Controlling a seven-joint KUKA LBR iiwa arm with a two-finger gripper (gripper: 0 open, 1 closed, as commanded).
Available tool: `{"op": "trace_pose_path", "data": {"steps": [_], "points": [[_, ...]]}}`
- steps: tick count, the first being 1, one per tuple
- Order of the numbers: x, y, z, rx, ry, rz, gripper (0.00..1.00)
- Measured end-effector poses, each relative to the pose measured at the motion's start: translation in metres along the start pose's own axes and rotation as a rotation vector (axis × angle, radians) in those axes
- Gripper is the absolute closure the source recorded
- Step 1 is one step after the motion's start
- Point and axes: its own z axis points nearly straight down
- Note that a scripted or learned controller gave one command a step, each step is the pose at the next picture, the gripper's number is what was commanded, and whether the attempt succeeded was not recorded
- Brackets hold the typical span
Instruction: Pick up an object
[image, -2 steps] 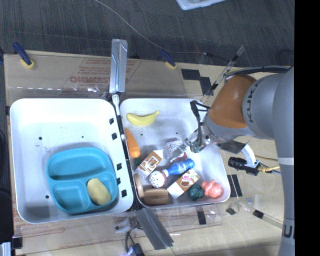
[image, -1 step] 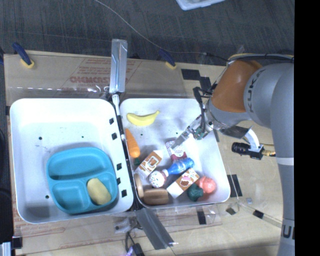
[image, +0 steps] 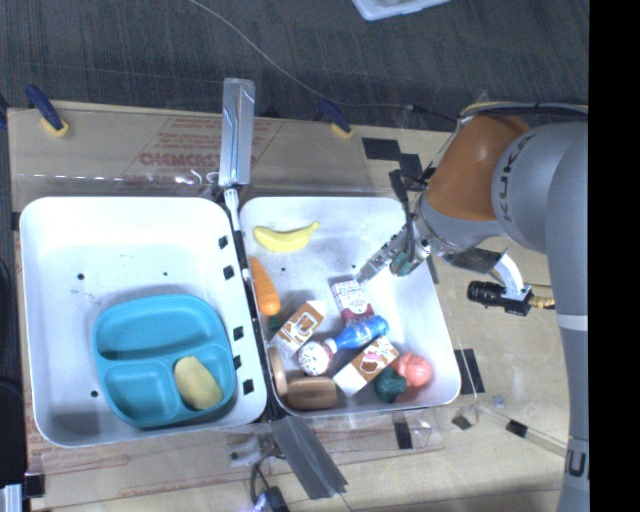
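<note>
Hovering over the upper right part of the right-hand bin (image: 440, 330), the gripper (image: 385, 262) is seen slanting down and to the left from the orange-banded wrist (image: 470, 175); whether anything is clamped cannot be told from this angle, and nothing is seen held by it. Just below the tip, a small red-and-white carton (image: 350, 296) is found, almost touching it, and this is judged the likeliest target. Just beyond that, a blue bottle (image: 362, 331) and a second carton (image: 301, 324) are packed close, with a pink ball (image: 414, 371) further down and a carrot (image: 264, 288) off to the left. A banana (image: 284, 236) lies apart, well to the gripper's left on bare floor. The risk is judged to lie in the crowding: a descent onto the carton could be blocked by the bottle, or the carton could be tipped and shoved aside instead of caught. Away in the far bin, a blue tray (image: 150, 335) holding a potato (image: 198, 382) is left out of play.
</note>
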Motion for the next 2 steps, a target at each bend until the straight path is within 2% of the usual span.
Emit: {"op": "trace_pose_path", "data": {"steps": [1, 2], "points": [[0.0, 0.0, 0.0, 0.001, 0.0, 0.0, 0.0], [-0.022, 0.03, -0.009, 0.0, 0.0, 0.12, 0.0]]}}
